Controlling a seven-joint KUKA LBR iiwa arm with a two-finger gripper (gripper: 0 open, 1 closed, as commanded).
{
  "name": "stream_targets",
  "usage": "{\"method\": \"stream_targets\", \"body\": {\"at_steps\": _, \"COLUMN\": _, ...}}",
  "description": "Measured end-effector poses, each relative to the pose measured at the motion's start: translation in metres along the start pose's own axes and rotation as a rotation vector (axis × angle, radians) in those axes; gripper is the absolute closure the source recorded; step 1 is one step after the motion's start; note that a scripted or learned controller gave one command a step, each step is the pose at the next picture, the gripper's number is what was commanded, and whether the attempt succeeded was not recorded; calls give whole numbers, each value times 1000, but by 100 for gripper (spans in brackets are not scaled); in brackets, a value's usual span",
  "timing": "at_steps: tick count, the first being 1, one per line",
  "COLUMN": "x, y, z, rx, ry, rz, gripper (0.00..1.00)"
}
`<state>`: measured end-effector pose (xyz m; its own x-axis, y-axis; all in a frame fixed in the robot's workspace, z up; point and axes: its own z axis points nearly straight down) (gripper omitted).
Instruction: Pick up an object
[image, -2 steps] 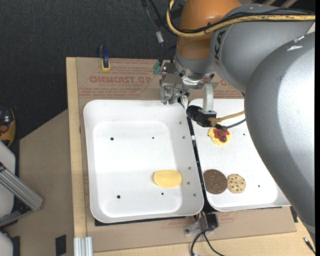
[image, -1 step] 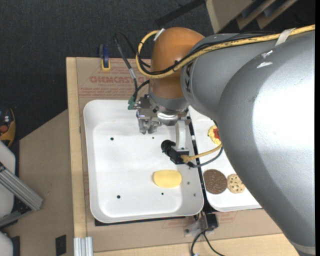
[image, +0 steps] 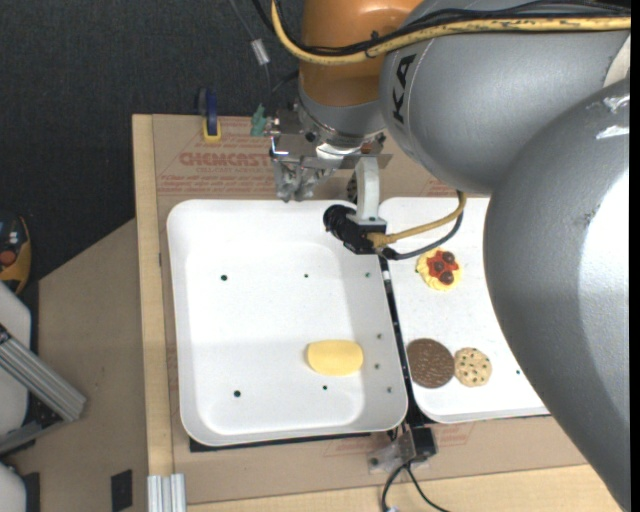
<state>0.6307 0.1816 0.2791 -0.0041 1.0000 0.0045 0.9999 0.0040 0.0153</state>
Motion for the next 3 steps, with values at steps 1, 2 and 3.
{"method": "stream_targets", "body": {"at_steps": 1, "x": 10, "y": 38, "z": -23, "rx": 8, "ry": -3, "rz": 1, "gripper": 100}}
{"method": "stream_targets", "body": {"at_steps": 2, "x": 44, "y": 33, "z": 52, "rx": 25, "ry": -6, "rz": 0, "gripper": 100}}
{"method": "stream_targets", "body": {"at_steps": 3, "x": 43, "y": 35, "z": 35, "rx": 14, "ry": -4, "rz": 1, "gripper": 100}}
